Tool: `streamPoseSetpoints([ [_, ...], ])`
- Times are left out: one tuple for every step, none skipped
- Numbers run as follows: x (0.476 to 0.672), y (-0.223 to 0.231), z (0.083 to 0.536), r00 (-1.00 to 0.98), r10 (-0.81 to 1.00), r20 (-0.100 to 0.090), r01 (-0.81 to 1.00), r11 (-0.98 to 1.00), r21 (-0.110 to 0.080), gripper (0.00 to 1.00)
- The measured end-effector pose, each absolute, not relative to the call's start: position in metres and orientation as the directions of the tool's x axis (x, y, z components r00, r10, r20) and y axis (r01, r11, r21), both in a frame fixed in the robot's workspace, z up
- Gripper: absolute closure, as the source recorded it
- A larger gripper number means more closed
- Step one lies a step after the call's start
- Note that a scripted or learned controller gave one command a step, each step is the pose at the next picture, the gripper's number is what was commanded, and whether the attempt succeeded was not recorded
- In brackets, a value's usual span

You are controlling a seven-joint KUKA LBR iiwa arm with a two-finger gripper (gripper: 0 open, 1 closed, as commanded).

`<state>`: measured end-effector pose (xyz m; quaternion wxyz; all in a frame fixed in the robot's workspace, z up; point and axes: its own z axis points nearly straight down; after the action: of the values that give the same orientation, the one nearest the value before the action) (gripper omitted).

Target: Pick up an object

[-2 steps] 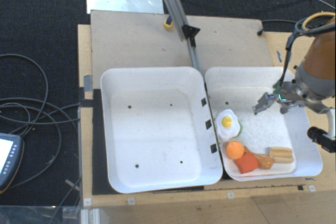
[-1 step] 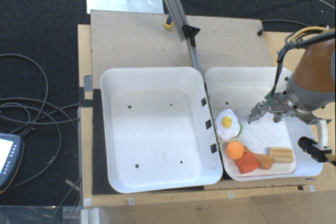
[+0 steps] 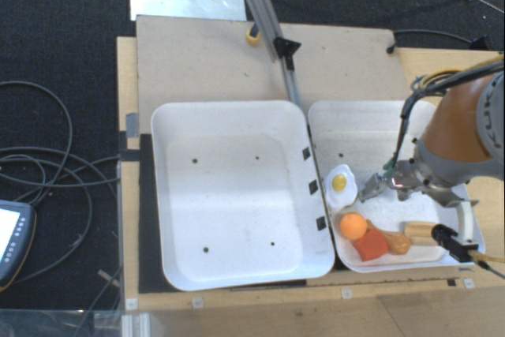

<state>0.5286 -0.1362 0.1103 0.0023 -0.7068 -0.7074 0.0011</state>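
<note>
The right bin (image 3: 355, 126) holds a fried-egg toy (image 3: 340, 183), an orange ball (image 3: 353, 226), a red block (image 3: 369, 245), an orange carrot-like piece (image 3: 394, 241) and a tan stick (image 3: 420, 232), all along its near side. My gripper (image 3: 372, 188) hangs low over the bin, just right of the egg and above the ball. Its metal fingers point left. I see nothing between them.
The left bin (image 3: 233, 193) sits beside the right one, their rims meeting at black clips (image 3: 313, 187). A grey pole (image 3: 264, 8) slants in from the top. Cables (image 3: 47, 162) and a tablet (image 3: 12, 237) lie on the floor at left.
</note>
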Motion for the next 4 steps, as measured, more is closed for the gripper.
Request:
streamPoseSetpoints([
  [0.529,-0.136,0.090,-0.001,1.000,0.001,1.000,0.001,-0.002,0.00],
  [0.530,-0.136,0.101,-0.001,1.000,0.000,1.000,0.001,0.003,1.00],
  [0.540,-0.129,0.157,-0.006,1.000,-0.001,1.000,0.006,0.008,1.00],
  [0.537,-0.139,0.214,-0.005,1.000,-0.002,1.000,0.005,0.008,1.00],
])
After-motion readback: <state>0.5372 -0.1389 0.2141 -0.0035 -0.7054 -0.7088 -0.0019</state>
